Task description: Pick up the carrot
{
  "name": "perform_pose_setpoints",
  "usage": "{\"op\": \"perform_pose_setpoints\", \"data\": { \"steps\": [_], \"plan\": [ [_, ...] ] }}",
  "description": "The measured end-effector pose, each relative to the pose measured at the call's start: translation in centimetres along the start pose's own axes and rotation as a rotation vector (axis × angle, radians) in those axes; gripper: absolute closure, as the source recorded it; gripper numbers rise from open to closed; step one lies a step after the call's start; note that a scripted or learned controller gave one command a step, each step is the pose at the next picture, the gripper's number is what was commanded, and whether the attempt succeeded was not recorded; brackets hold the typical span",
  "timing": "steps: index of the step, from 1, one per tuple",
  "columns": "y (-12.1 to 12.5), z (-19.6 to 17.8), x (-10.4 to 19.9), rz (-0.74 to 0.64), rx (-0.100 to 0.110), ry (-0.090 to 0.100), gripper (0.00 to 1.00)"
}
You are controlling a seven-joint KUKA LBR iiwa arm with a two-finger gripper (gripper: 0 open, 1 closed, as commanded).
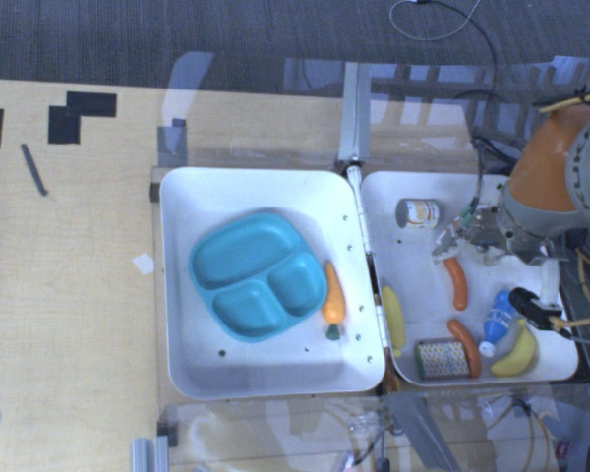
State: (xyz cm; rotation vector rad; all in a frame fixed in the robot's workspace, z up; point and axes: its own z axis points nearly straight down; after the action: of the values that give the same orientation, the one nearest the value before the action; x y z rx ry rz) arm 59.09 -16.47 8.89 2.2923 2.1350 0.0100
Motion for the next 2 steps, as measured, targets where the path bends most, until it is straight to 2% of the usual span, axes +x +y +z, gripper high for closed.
{"op": "perform_pose_setpoints", "data": {
  "steps": [1,2],
  "plan": [
    [0.26,-1.23,0.22,-0.002,-0.007,0.002,1.00],
    [0.58,-0.45,-0.11,-0.023,-0.003,0.006,1.00]
  ]
}}
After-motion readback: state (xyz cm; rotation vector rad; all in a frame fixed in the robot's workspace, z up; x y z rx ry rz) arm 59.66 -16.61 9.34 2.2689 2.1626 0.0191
